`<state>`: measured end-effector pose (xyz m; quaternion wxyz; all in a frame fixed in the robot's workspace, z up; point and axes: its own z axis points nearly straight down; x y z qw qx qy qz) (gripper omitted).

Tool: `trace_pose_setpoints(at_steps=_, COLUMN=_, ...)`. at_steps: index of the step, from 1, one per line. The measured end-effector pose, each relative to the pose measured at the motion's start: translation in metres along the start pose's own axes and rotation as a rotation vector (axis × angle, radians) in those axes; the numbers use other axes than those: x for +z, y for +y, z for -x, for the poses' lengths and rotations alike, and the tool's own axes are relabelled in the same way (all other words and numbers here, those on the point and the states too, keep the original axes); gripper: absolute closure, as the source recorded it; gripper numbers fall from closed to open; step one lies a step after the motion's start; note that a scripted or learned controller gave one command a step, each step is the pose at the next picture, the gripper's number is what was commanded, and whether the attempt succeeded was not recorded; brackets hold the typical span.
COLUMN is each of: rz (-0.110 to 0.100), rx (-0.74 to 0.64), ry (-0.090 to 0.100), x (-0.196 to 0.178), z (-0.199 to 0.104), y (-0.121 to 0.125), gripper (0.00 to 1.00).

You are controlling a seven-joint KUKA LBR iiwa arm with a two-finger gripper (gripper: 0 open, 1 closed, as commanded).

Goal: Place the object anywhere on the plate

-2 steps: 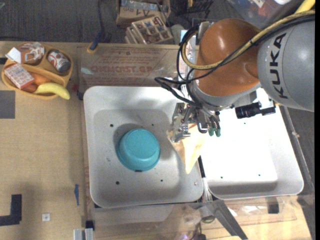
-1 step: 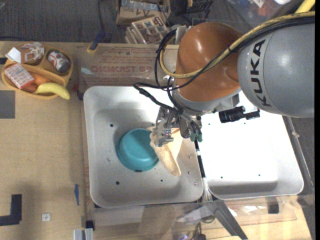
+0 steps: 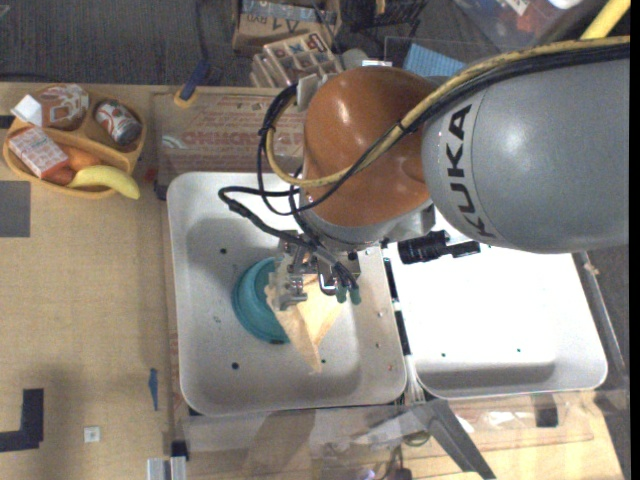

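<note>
Arm: KUKA arm (image 3: pixel 530 148), grey, nearest the lens, with an orange band (image 3: pixel 365 153) above the wrist; it reaches in from the right and hangs over the left bin.
Gripper: gripper (image 3: pixel 318 286) points down over the middle of the left bin; fingertips sit just above the tan object, by the plate's right edge.
Finger state: cannot tell; the wrist and cabling hide the gap.
Object: tan wedge-shaped object (image 3: pixel 310 326) lies on the floor of the left bin, its point toward the bin's near edge, its upper end under the gripper. Touching or overlapping the plate's right side; which of the two cannot be told.
Plate: teal plate (image 3: pixel 256 303) rests left of centre in the left bin, partly covered by the gripper.
Left bin: white bin (image 3: pixel 200 268), shallow, carrying the plate and the object.
Right bin: second white bin (image 3: pixel 510 318), just beside the first, its far part covered by the arm.
Bench, far left corner: yellow bowl (image 3: pixel 70 163) with a banana (image 3: pixel 108 179) at its near rim and packaged items inside.
Bench, far edge: cardboard box (image 3: pixel 215 138) behind the left bin.
</note>
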<state>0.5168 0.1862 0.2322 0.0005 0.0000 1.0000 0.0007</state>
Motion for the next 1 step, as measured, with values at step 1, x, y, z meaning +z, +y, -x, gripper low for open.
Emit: trace_pose_setpoints(at_steps=1, rz=0.000, rx=0.000, ry=-0.001, x=-0.0004, z=0.0002, y=-0.0001, gripper=0.00)
